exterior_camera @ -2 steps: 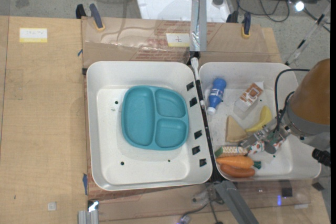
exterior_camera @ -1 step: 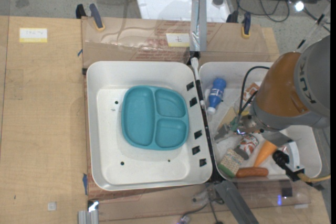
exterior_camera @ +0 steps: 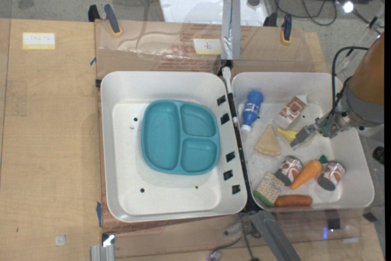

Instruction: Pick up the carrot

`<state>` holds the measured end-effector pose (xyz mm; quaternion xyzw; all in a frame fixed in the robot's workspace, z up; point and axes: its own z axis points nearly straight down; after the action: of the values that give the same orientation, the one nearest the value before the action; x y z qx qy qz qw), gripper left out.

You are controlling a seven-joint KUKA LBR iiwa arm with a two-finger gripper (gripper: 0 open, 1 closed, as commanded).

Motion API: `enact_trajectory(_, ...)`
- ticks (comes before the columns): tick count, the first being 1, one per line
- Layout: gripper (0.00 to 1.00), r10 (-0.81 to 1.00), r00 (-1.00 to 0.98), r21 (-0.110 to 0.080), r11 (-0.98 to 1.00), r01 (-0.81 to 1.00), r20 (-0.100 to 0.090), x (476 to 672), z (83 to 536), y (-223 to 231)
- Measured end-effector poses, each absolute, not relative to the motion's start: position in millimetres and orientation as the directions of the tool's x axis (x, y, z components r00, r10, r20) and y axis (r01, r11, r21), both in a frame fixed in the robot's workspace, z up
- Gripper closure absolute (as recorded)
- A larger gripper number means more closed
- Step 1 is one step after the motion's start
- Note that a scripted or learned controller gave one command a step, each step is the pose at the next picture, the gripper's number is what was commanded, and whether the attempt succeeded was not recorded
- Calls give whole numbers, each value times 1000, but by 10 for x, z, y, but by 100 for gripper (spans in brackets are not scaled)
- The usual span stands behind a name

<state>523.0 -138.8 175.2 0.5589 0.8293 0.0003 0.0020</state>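
In the camera view, the carrot point(exterior_camera: 307, 173) lies in the right bin point(exterior_camera: 364, 192), tightly between two small cans. The gripper point(exterior_camera: 303, 136) hovers above it, its state unclear. Descending, it could hit a can point(exterior_camera: 289, 168) and grab wrongly.

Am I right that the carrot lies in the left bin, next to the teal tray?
Not quite: the camera view shows the carrot in the right bin, among the other toy foods. The teal tray sits alone in the left bin.
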Motion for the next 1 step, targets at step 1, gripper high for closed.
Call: enact_trajectory(1,0,992,-122,23,122,992,-9,4844,1179,-1698)
